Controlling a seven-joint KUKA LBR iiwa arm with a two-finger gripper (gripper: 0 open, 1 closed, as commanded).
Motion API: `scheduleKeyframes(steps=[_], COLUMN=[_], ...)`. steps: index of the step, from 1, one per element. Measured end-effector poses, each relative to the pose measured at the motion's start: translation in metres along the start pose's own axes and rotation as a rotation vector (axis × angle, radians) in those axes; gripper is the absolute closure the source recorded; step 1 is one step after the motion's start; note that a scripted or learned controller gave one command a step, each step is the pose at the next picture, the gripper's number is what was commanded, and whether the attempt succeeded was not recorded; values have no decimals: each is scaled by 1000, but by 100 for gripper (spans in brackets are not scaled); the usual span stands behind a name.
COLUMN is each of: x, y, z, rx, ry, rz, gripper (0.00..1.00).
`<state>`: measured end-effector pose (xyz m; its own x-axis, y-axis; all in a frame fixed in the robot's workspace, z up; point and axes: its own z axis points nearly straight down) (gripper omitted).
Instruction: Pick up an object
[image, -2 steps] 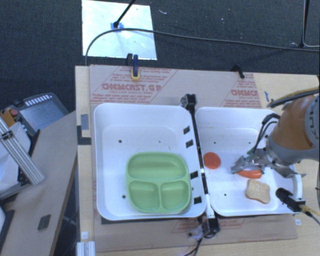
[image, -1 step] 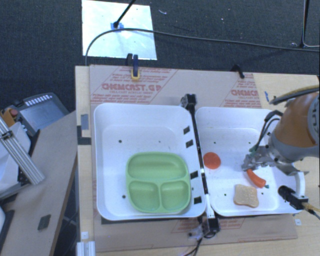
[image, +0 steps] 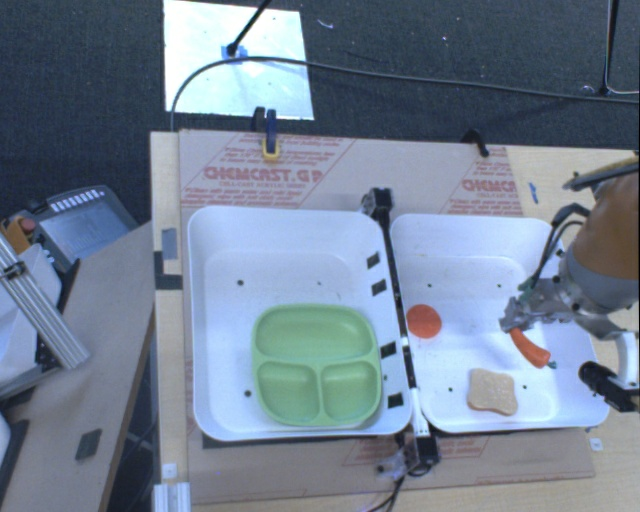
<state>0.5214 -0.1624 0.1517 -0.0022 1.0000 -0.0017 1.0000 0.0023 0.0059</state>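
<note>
Bearing two white bins, cardboard-covered bench; dark floor.

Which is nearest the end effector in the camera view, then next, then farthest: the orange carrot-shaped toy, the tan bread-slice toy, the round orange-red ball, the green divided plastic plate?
From the end effector:
1. Orange carrot-shaped toy, right at it.
2. Tan bread-slice toy, right bin's near edge.
3. Round orange-red ball, right bin's left side.
4. Green divided plastic plate, left bin.

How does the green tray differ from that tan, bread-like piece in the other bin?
The green tray is far larger than the tan piece and split into three compartments, while the tan piece is one flat slab. The tray lies in the left bin, the tan piece in the right bin. Both lie flat, untouched.
</note>
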Motion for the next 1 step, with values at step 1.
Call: scheduleKeyframes(steps=[1], x=[2], y=[4], z=[-44], rx=[-1], ry=[0], rz=[-2], gripper=[100])
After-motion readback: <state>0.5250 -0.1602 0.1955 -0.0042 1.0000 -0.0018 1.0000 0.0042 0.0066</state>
